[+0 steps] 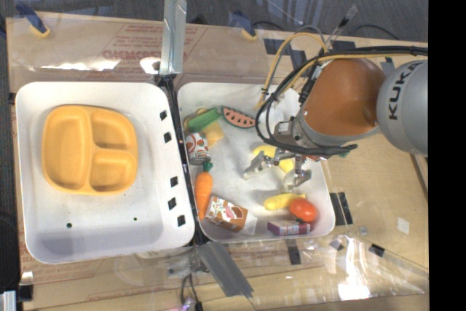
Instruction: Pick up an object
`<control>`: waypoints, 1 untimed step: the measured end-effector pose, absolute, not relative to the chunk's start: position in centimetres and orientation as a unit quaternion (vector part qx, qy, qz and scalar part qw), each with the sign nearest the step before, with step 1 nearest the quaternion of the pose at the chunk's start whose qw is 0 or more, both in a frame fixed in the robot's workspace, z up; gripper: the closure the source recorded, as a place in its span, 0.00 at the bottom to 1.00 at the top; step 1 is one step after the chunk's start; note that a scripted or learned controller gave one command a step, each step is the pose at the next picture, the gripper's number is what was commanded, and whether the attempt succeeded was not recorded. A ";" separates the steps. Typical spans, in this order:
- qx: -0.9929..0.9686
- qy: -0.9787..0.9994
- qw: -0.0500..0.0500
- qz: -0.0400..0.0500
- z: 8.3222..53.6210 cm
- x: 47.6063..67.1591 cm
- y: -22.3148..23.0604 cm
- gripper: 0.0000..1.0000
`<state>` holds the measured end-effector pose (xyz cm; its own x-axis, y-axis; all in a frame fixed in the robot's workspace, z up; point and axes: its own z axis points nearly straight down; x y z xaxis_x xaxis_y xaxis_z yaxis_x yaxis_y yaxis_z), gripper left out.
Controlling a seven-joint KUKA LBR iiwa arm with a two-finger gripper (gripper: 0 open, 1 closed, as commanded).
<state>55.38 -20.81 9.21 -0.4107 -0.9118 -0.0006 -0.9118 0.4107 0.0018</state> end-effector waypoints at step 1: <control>0.545 -0.838 -0.001 0.000 10.3 55.6 -20.6 1.00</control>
